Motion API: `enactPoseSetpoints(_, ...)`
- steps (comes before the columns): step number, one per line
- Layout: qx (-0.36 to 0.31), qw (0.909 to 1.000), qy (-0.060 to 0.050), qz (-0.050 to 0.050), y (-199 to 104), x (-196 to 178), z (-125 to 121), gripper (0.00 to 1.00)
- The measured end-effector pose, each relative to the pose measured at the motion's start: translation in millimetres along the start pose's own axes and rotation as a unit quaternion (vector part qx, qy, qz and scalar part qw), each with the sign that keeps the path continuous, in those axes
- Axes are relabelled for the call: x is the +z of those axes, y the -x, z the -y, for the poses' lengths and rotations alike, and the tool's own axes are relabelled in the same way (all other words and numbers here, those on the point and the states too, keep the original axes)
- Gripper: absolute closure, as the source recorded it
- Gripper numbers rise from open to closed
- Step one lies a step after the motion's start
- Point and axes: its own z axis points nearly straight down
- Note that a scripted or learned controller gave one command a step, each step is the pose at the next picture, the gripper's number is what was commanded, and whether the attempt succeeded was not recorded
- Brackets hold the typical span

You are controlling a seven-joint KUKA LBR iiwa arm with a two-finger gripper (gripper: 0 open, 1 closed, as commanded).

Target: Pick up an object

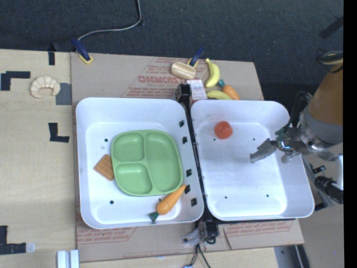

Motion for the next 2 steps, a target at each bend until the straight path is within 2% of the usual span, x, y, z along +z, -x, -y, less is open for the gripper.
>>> enactPoseSetpoints(1,-0.001,1.0000,0.000,0.000,-39.1,37.0,-82.5,0.00)
enactPoseSetpoints(2,0.000,1.0000,-0.001,0.000,-47.1,113.4,-138.3,0.00)
